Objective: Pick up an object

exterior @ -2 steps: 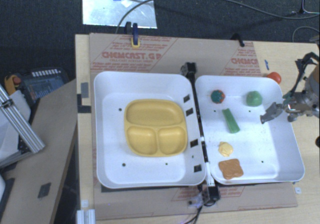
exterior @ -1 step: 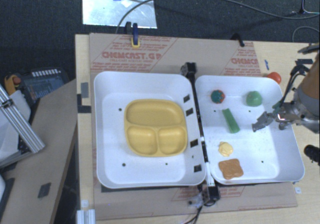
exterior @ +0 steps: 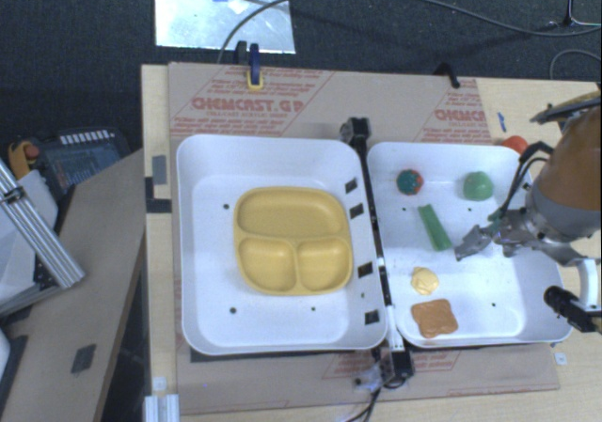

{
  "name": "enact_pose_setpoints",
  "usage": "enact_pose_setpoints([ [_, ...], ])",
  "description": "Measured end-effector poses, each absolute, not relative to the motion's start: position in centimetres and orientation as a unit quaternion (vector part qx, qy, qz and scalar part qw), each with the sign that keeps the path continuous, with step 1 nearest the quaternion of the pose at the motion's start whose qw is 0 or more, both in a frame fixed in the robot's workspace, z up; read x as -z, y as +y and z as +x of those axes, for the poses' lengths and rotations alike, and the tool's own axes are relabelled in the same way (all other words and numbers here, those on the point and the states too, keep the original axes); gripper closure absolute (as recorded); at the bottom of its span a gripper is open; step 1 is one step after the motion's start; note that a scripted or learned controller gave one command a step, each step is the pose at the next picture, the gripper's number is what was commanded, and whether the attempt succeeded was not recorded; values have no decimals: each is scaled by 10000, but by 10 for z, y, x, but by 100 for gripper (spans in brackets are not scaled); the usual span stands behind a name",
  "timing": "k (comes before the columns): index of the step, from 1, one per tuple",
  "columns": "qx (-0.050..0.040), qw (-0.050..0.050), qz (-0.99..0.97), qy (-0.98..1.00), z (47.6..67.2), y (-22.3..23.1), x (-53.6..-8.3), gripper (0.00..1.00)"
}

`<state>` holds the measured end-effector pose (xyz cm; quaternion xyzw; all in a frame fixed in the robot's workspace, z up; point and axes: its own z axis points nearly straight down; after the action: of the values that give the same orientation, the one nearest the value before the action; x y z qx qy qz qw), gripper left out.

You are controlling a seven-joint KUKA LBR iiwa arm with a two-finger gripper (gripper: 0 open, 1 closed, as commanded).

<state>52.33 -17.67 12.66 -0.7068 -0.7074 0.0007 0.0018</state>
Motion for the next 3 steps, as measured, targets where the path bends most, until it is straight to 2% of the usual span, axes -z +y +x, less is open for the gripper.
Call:
enact_pose_setpoints([
  [1, -1, 5, -7071, -7071, 523, -176, -83, 0],
  [2, 8, -18, -7071, -7071, 525, -177, -95, 100],
  [3, 13, -27, -7060, -7082, 526, -179, -139, 100],
])
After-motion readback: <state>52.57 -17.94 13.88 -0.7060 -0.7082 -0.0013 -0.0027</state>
